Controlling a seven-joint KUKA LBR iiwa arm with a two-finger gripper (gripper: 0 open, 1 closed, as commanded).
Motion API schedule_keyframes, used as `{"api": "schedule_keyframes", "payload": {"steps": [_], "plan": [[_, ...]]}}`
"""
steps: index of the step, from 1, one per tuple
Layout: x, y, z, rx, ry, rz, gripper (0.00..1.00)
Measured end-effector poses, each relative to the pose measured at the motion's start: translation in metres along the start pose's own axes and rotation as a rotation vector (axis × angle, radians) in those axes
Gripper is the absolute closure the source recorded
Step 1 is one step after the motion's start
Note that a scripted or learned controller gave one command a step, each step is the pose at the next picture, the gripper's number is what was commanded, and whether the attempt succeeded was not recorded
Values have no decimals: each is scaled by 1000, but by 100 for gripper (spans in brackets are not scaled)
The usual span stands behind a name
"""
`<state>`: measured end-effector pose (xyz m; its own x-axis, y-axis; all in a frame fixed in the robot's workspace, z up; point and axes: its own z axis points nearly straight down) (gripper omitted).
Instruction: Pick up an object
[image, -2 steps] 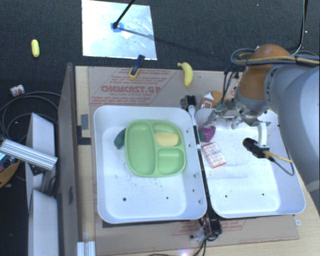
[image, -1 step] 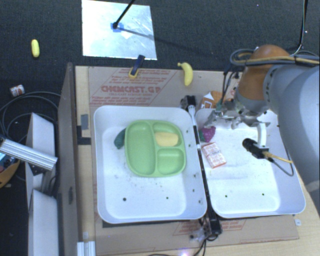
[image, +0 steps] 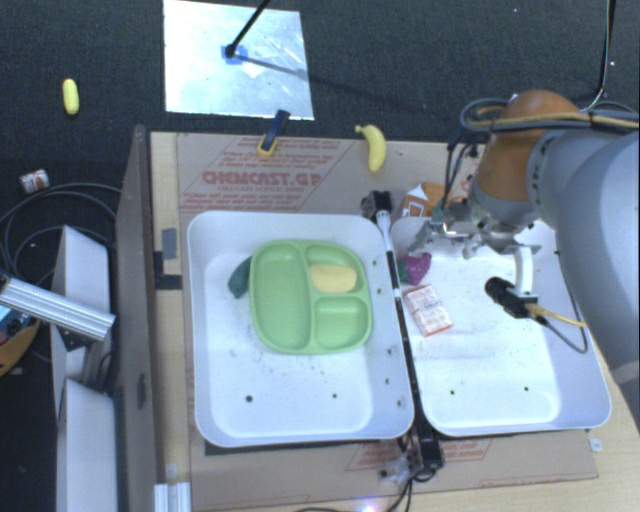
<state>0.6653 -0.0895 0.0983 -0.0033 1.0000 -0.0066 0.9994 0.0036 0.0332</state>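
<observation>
My gripper hangs low over the far left corner of the right bin, reaching in from the right. Just below and left of it a small magenta object lies against the bin's left wall. Nearer the front lies a red and white packet. An orange and white item sits at the bin's far rim, just behind the gripper. Nothing shows as held by the gripper.
The left bin holds a green divided plate with a yellow object in its far right compartment, and a dark green object beside the plate. A yellow banana lies on the cardboard behind the bins.
</observation>
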Motion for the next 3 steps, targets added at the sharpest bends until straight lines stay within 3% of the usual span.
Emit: {"api": "schedule_keyframes", "payload": {"steps": [1, 2, 3], "plan": [[1, -10, -1, -8, -2, 5, 0], [0, -3, 0, -1, 3, 1, 0], [2, -6, -4, 2, 6, 0, 100]]}}
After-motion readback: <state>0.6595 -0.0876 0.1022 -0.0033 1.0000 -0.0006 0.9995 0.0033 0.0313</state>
